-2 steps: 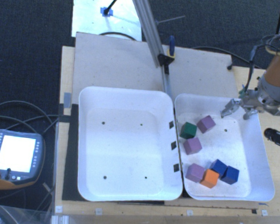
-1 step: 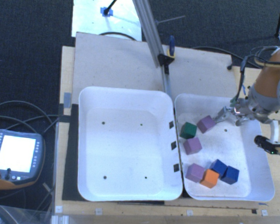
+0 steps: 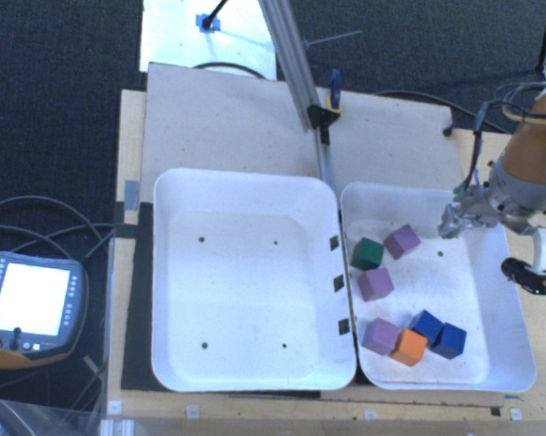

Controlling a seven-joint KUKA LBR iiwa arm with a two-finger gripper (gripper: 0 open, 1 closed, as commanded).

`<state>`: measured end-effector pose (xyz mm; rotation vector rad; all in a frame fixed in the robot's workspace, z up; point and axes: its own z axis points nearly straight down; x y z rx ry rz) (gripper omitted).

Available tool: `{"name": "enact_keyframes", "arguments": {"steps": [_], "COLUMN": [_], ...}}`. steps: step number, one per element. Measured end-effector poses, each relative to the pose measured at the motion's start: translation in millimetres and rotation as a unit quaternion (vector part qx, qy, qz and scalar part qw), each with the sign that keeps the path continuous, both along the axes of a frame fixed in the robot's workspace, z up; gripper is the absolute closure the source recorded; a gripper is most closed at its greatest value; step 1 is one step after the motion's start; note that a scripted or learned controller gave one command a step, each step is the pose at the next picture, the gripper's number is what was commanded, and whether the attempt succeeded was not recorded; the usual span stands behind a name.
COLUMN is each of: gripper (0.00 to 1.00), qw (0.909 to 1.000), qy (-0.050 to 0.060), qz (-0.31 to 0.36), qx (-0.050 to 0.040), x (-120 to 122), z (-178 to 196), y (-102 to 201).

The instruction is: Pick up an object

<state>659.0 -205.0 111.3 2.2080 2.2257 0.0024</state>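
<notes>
The right bin [image 3: 501, 306] holds several small blocks. A green cube [image 3: 368, 254] lies near its left wall, with a purple cube [image 3: 402, 240] just right of it and another purple cube [image 3: 375, 283] below. Toward the front sit a third purple cube [image 3: 381, 336], an orange cube [image 3: 410, 347] and two blue cubes [image 3: 426, 325] [image 3: 449, 340] packed together. My gripper [image 3: 454, 224] hangs over the bin's far right part, to the right of the upper purple cube and apart from it. I see no block in it.
The left bin [image 3: 186, 253] lies beside the right one, with black clips along the shared wall. A slanted metal pole [image 3: 295, 59] crosses the back of the bench. A teach pendant [image 3: 26, 308] lies on the floor at left. A black part [image 3: 523, 272] juts over the right rim.
</notes>
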Motion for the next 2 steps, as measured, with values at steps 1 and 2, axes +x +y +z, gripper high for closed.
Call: {"name": "enact_keyframes", "arguments": {"steps": [1,2], "gripper": [1.0,1.0], "qw": [1.0,1.0], "qy": [-0.002,-0.002], "qz": [-0.001,-0.001], "qx": [0.0001,0.0002], "x": [2,4], "z": [66,122], "y": [-2,-2]}}
